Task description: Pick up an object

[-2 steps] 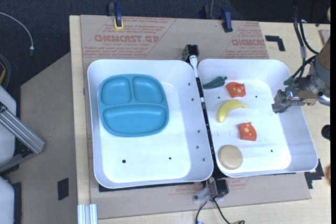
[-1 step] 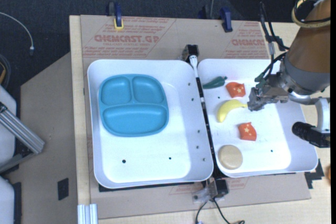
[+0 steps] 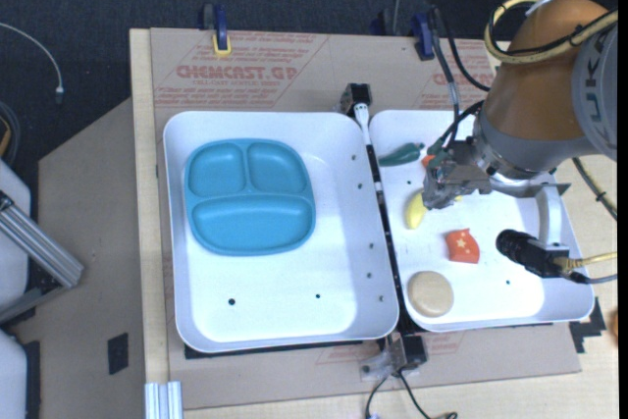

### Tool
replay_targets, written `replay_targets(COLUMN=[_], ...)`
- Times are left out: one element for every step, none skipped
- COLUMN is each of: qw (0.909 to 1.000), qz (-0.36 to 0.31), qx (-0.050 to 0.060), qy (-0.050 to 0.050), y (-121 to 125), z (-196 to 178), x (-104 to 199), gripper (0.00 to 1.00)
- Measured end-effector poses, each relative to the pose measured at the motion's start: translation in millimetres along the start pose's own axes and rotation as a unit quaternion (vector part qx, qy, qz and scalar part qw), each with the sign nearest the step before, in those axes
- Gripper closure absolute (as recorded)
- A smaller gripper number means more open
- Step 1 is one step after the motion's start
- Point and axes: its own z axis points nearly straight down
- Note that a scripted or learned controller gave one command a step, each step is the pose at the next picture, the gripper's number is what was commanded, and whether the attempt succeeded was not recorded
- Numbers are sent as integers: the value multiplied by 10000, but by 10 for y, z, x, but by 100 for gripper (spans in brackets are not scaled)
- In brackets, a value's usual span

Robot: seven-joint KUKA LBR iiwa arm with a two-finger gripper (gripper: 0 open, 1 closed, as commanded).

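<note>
Left bin (image 3: 196,309): blue divided plate (image 3: 251,196), well apart from action.

Right bin (image 3: 510,304): yellow piece (image 3: 415,212) near left wall, likely target. Long axis is steep diagonal, lower end toward near-left, upper end pointing up-right under gripper (image 3: 440,194).

Gripper low over that upper end; apart or together, cannot tell.

Risks, judged:
- grasp at tip rather than middle, so piece pivots or slips out
- rounded shape may roll toward wall
- green thing (image 3: 400,154) close behind and red block (image 3: 462,246) near right could be nudged
</note>
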Motion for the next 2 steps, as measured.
replay_targets(qw=[10000, 10000], qz=[1, 0], qx=[-15, -21], qy=[-8, -6], y=[142, 146], z=[118, 115], x=[559, 1044], gripper=[100, 100])
